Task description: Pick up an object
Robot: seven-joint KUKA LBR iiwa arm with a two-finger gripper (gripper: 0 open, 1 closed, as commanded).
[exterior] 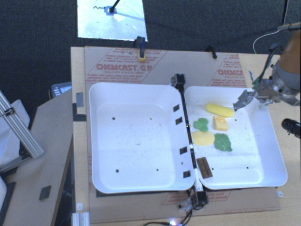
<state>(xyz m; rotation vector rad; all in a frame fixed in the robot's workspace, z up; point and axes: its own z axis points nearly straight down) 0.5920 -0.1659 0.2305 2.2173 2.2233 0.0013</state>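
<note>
Right bin (270, 140) holds a loose cluster of small things in its left half, toward the far side.

Yellow corn-like piece (219, 110): elongated, long axis running left-right across the view with a slight tilt, left end a little farther from the camera than the right end; lies flat on the bin floor. Its right tip points toward the gripper (243, 99).

Just below it, a small orange-yellow block (220, 123), squarish, close to the corn piece; contact not clear. Left of the block, a green lumpy piece (201, 124). Under that, a pale yellow rounded piece (203, 138), wider than tall, long axis roughly left-right. Beside it on the right, a second green piece (223, 142), leafy in outline, near or touching the yellow one.

A brown rectangular piece (204, 168) lies apart from the cluster, near the bin's left wall, long axis running near to far.

Gripper hangs low over the bin just right of the corn piece's right end, nothing seen between its fingers; whether they are spread or closed cannot be told at this angle. Arm (288, 74) enters from the right.

Left bin (101, 126) sits alongside, walls touching at the middle
</note>
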